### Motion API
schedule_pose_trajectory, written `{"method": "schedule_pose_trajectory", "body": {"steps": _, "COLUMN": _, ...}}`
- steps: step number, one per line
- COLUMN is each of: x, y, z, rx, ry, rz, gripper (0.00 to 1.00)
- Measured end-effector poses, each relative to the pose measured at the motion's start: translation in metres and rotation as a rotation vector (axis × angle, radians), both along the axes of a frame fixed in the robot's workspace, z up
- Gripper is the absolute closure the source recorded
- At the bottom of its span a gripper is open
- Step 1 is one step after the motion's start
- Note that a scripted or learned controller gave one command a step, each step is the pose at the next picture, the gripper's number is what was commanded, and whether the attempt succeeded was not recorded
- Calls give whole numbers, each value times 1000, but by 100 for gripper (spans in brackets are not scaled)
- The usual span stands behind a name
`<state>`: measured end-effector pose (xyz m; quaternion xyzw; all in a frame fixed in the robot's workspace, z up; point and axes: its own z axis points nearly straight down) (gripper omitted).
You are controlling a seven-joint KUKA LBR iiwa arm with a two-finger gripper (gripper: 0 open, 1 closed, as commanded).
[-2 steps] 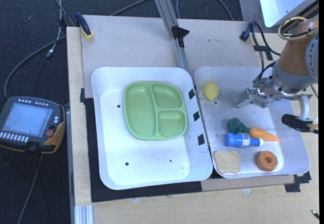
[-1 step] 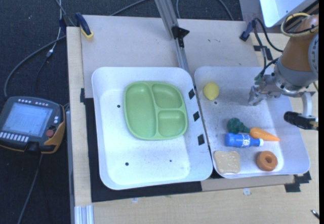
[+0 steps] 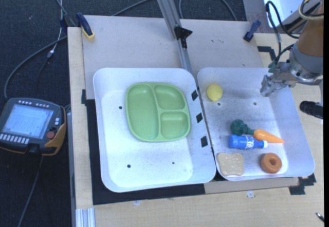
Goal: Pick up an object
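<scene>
The right bin holds a yellow ball at its back left, a green broccoli piece, an orange carrot, a blue bottle with a white cap, a slice of toast and a brown doughnut. My gripper hovers over the back right part of this bin, well apart from every object. Nothing lies between its fingers.
The left bin carries a green divided plate. A metal pole slants down to the gap between the bins. A teach pendant lies on the floor at left. Blue clamps grip the board's back corners.
</scene>
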<state>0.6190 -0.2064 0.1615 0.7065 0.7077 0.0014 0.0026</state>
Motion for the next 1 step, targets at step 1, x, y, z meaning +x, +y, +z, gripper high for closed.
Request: {"method": "schedule_pose_trajectory", "body": {"steps": 1, "x": -4, "y": -4, "z": 47, "rx": 0, "ry": -1, "rz": -1, "gripper": 100}}
